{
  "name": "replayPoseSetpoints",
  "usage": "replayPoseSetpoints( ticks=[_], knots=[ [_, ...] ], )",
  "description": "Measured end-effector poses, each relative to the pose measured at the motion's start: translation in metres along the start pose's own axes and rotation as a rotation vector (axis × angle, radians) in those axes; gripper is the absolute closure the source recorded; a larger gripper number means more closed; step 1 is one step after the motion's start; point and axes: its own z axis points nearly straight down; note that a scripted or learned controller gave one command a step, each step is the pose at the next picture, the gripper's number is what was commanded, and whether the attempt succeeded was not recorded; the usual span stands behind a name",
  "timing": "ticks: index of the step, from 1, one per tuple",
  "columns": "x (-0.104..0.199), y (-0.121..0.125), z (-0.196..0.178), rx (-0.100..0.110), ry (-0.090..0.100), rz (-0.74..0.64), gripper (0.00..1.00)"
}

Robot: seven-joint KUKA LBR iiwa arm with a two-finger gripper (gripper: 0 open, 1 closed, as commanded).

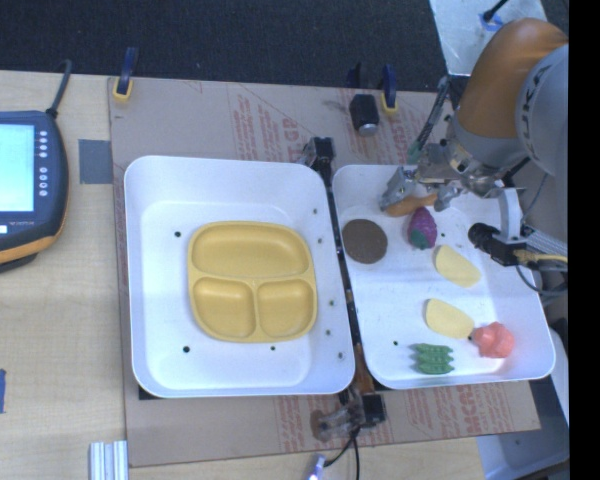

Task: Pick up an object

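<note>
Arm: the grey arm with its orange band (pixel 508 63) enters from the right and reaches down over the back of the right bin.
Gripper: the gripper (pixel 417 196) is low at the right bin's back left corner; its 2 fingers sit on either side of an orange-brown object, though how tightly they close on it I cannot tell.
Orange-brown object (pixel 417 206): at the fingertips, just beside the purple object.
Right bin (pixel 380 363): holds 1 brown disc (pixel 364 240), 1 purple object (pixel 422 228), 2 pale yellow pieces (pixel 457 266) (pixel 448 318), 1 green pod-like item (pixel 432 359) and 1 pink object (pixel 494 339).
Left bin (pixel 150 268): holds 1 yellow divided plate (pixel 252 279) with 3 compartments.
Bench: a handheld control pendant (pixel 15 185) lies at the far left.
</note>
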Motion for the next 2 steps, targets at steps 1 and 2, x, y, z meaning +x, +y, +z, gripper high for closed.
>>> replayPoseSetpoints(
  ticks=[1,2],
  knots=[
    [-0.042,0.010,0.032,-0.001,-0.001,0.004,0.00],
    [-0.049,-0.020,0.042,0.001,-0.001,0.002,0.00]
  ],
)
